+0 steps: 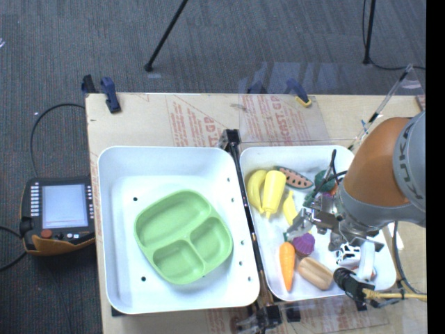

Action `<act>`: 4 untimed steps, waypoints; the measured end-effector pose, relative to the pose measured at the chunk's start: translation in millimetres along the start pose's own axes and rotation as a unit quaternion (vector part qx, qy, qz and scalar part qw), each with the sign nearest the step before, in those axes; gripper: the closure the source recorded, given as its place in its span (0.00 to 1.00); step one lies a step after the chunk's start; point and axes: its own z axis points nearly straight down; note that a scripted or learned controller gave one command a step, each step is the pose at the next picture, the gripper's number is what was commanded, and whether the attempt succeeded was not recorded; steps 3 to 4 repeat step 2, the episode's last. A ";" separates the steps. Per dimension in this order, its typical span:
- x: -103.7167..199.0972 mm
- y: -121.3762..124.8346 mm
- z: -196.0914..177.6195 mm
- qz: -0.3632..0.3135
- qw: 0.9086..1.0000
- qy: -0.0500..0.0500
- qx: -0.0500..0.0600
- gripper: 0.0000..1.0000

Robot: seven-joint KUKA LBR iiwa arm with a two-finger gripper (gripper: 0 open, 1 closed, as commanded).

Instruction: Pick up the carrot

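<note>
Carrot (287,265) lies in right bin (264,160), near front edge, tip toward front wall. Purple piece (304,243) touches its top right; tan piece (315,273) just beside it on right. Hand (316,218) hovers above purple piece, up-right of carrot; grip state impossible to tell. Best approach, I'd judge: drop over carrot's mid-body, close across its narrow width, keep clear of both neighbours.

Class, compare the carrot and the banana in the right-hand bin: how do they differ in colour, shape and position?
The carrot is orange; the banana is yellow. The carrot tapers straight to a point; the banana curves. The carrot lies near the bin's front edge; the banana lies nearer the back. Both lie beside the bin's left wall.
</note>
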 end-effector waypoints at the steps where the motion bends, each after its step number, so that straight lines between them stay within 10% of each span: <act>1: -23.0 6.8 85.4 -0.142 0.990 0.001 0.003 0.00; 2: -23.4 7.0 75.7 -0.139 0.990 0.002 0.004 1.00; 4: -23.4 7.0 75.7 -0.139 0.990 0.002 0.004 1.00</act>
